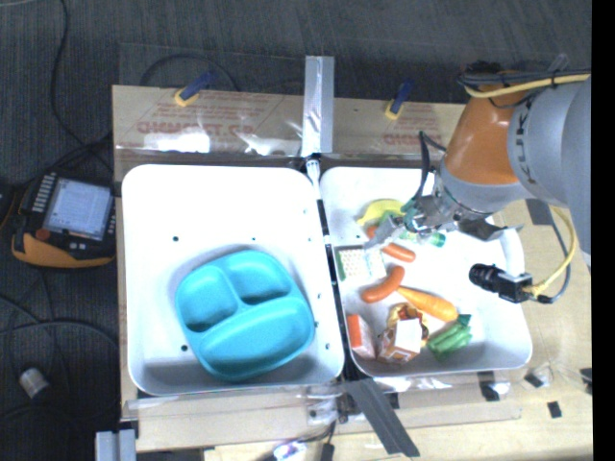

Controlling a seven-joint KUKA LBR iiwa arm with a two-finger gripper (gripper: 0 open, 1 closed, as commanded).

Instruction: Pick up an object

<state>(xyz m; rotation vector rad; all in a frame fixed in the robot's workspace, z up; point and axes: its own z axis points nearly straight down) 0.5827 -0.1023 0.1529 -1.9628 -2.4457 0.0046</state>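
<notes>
My gripper point(411, 217) hangs low over the upper part of the right bin point(514, 286), under the orange-banded wrist. A yellow banana point(378, 208) lies just to its left, touching or nearly touching it. A small red-orange piece point(400, 252) sits just below it. Further down lie a sausage point(382, 282), an orange carrot point(429, 303), a green pepper point(450, 335) and a brown and white packet point(400, 339). A green and white card point(351, 260) rests by the bin's left wall. I see nothing held in the gripper.
The left bin point(154, 209) holds a blue divided plate point(245, 312). A small orange-red piece point(355, 328) lies at the right bin's lower left. A black cable plug point(498, 279) hangs over the right bin's right side. A handheld controller point(65, 217) lies off the bench's left.
</notes>
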